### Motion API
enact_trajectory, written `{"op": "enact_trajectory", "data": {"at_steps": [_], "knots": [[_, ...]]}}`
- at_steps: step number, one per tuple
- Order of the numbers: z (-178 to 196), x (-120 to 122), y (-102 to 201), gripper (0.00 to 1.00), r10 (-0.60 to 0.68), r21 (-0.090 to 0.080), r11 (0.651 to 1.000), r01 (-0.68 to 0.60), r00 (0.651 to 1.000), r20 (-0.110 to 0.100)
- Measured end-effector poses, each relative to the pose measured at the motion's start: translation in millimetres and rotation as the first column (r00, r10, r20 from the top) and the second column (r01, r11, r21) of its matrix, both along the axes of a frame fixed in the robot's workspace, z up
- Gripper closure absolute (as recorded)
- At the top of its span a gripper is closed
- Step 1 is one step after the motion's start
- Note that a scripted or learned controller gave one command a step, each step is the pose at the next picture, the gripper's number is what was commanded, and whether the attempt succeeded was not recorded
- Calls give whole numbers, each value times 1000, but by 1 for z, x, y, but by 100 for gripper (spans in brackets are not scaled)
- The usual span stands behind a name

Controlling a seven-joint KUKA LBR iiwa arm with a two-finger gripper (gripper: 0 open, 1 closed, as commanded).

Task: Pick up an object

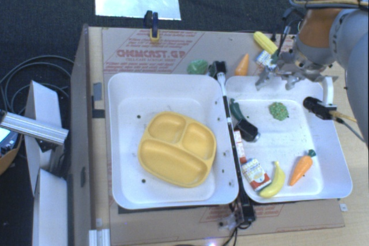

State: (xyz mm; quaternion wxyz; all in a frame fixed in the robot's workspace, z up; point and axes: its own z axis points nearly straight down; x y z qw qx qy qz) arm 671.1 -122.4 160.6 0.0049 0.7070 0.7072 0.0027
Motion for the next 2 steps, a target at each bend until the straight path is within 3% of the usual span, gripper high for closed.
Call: {"op": "enact_trajectory", "data": {"at_steps": [1,2], "knots": [[-76,-46,-31,0,-2,1,1000,2,1000,-6],[-75,1,-11,0,7,3,1000,-7,1000,-3]]}}
